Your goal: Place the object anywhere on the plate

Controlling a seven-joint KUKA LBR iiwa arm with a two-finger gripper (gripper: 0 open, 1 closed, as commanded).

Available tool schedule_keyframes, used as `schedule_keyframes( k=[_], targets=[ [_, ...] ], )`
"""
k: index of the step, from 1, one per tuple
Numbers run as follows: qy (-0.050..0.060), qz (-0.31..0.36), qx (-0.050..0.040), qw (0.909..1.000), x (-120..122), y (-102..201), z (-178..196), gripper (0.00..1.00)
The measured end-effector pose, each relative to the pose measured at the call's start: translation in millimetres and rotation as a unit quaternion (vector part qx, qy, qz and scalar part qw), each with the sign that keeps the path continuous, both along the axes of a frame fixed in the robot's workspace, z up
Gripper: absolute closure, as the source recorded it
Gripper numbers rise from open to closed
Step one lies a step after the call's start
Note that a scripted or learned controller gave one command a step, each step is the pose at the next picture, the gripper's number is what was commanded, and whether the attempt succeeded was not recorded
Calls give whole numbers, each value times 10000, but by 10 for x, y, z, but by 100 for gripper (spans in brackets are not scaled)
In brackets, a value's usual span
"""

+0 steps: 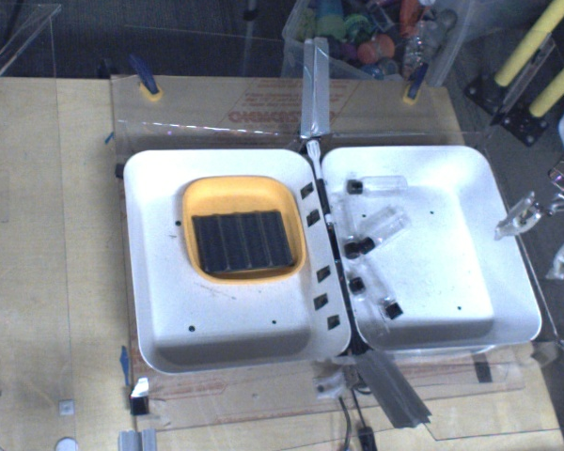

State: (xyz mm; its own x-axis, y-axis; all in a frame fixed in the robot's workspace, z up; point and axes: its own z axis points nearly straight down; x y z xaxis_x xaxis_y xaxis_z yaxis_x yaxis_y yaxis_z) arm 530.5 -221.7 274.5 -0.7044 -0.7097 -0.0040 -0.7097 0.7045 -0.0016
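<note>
Grey-white metal gripper (522, 216), seen at the right rim of the right shallow white bin (470, 318): it is small, pale against the bin wall and partly lost toward the picture's edge, so whether it is open or closed cannot be told, and nothing can be made out in its grasp. Dark ribbed rectangular block (242, 242): lies flat on the yellow-orange rounded-square plate (199, 200), filling most of the plate's floor, with bare rim showing on all sides and widest at the far side. The plate sits in the left shallow white bin (160, 327), toward its far half and apart from the bin walls; bare white floor lies open on the near side and along the left. Clear plastic vials with black caps (381, 225): several lie scattered in the left half of the right bin. Their see-through bodies are hard to separate from the white floor, so the count is uncertain; the right half of that bin's floor is open. Metal divider strip with black tabs (321, 252): runs between the two bins, its near end dropping below the bench edge. Clear tub of coloured toys (367, 17): behind the bins, cut off by the top edge. Yellow foam cylinders (545, 26): upper right, cut off. Pale wooden bench (47, 252): bare to the left of the bins.
</note>
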Motion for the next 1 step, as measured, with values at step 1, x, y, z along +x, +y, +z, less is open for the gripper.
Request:
schedule_keyframes(
  k=[1],
  targets=[
    [10,717,2,9974,-267,-3,197,0]
  ],
)
